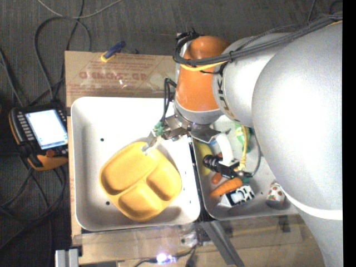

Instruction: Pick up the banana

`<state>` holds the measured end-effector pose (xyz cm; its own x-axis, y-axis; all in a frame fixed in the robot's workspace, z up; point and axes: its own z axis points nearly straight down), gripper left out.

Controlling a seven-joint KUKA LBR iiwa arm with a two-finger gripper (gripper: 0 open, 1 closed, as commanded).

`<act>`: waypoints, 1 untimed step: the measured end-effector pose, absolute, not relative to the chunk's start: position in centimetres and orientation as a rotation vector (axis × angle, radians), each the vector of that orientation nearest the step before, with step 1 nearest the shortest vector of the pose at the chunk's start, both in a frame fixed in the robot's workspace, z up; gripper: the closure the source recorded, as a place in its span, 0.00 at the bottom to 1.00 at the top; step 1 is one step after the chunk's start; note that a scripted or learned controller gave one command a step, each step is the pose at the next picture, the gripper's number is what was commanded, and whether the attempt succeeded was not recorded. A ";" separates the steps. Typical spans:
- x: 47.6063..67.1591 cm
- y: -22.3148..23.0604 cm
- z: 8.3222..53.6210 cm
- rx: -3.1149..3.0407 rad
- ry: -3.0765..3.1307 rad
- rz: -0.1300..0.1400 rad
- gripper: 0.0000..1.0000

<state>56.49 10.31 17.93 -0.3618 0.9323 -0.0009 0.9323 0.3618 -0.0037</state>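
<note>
Dark grey carpet floor (111,15) is seen across the top and left of the frame, with thin cables (55,15) looped over it. A brown cardboard sheet (119,74) is laid on the worktop, upper middle. A lit handheld screen (41,129) is parked at the left edge.

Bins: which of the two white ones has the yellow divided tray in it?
The left bin. The yellow tray lies flat in it, while the right bin, largely under the arm, holds small items such as a carrot.
</note>
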 end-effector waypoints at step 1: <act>54.6 10.5 9.3 -1.518 -2.769 -0.026 0.00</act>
